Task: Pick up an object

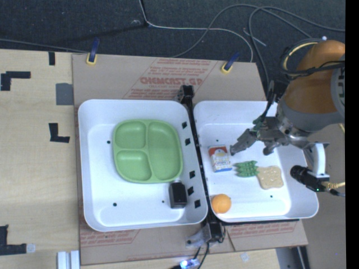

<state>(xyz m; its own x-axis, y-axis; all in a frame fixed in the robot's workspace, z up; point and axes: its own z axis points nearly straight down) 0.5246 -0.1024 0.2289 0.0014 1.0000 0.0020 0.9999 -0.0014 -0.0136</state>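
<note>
We are looking down on the two white bins, and the gripper (pixel 253 142) is hovering over the right bin (pixel 247 112), its fingers spread apart with nothing between them. Just below and to the left of its dark fingertip, the small carton (pixel 220 158), red and white, is lying flat on the bin floor; we are judging it the likeliest thing to pick, since it is nearest the fingers.

We are expecting the carton to handle as a light, fairly stiff box (thin card by the look of it, so it may dent under a hard squeeze). Its flat sides are offering the best hold: we are favouring a grip across the narrow width, fingers coming down on either long side.

Beside it, the green leafy piece (pixel 245 168) is lying just to the right, close enough that a wide approach could catch it too. It is looking thin and irregular, a poorer target. Touching or nearly touching its right end, the tan slice (pixel 270 177) is lying flat, shaped like toast; flat things such as this are hard to get fingers under. The orange ball (pixel 221 203) is sitting near the front left corner of the same bin, round and smooth, likely to roll away from a glancing touch.

The left bin (pixel 92 167) is holding a green divided plate (pixel 148 151), its three compartments bare, and a small black block (pixel 178 195) just off the plate's front right corner.
</note>
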